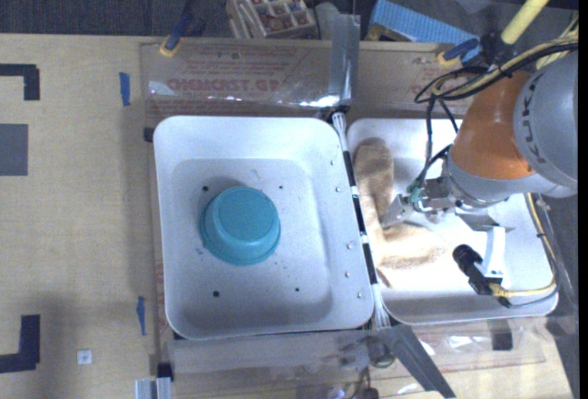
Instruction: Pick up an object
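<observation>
Reaching down into the right bin (pixel 542 296), the arm (pixel 501 144) has its tool (pixel 404 209) low over a pale tan, soft-looking object (pixel 375 169) that lies along that bin's left wall, close to the divider shared with the left bin (pixel 175 149). The tool's tip sits at the lower right edge of the tan object, seemingly touching or just beside it; whether the tool is spread or pressed together cannot be told, since the wrist blurs and covers that part. Nothing can be made out between the tips, so I would not call this a hold.

A second, flatter tan patch (pixel 413 255) lies further toward the near wall of the right bin, just below the tool; it may be part of the same object or a separate one. In the left bin a teal bowl (pixel 241 224) rests upside down near the middle, well apart from the tool.

Judging by this, the step in hand is the descent and closing on the tan object. The next move calls for a firm pinch on the soft material, then a straight lift clear of the right bin's wall, checking that the object comes up with it.
</observation>
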Action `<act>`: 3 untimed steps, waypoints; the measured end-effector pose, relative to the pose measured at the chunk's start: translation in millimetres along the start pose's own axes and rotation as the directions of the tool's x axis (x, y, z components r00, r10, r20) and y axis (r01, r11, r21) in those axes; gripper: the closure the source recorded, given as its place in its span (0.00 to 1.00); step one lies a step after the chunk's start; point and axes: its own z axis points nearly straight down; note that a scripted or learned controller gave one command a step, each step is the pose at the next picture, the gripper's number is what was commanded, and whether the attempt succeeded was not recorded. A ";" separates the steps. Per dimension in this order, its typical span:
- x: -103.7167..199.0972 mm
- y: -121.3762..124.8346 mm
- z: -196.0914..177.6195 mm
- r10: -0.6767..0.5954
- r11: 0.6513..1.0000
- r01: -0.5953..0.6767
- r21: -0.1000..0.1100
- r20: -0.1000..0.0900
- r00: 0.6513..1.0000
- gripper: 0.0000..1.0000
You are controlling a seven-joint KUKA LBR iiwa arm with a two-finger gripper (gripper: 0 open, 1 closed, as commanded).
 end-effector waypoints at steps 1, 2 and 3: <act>-1.9 26.2 0.6 -0.168 0.986 0.168 0.003 -0.002 0.986 0.00; -2.3 27.7 -10.6 -0.164 0.986 0.164 -0.004 -0.003 0.986 1.00; -2.8 27.6 -10.7 -0.164 0.986 0.164 -0.003 -0.002 0.986 0.00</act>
